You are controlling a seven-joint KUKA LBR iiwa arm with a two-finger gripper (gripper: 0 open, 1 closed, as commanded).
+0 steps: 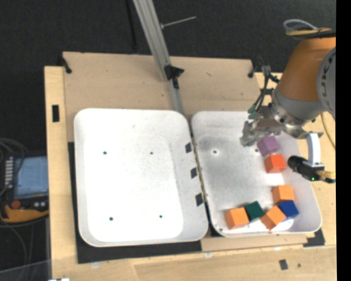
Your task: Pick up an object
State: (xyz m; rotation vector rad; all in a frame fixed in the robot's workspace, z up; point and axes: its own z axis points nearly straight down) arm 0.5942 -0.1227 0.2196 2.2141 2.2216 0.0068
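Observation:
My gripper (253, 134) hangs over the upper right part of the right bin (222, 174), under the grey and orange arm. A purple block (269, 144) lies just right of the fingertips, beside them rather than between them. An orange-red block (274, 163) lies just below the purple one. Near the bin's front edge sit an orange block (237, 217), a dark green block (254, 210), another orange block (274, 216), a blue block (288, 208) and an orange block (283, 193).
The left bin (134, 174) lies beside the right one. A slanted metal rail (155, 37) runs from the top down to the bins' junction. A black camera or fixture (304, 168) juts in at the right. Cables and a box (26, 180) sit off the bench's left side.

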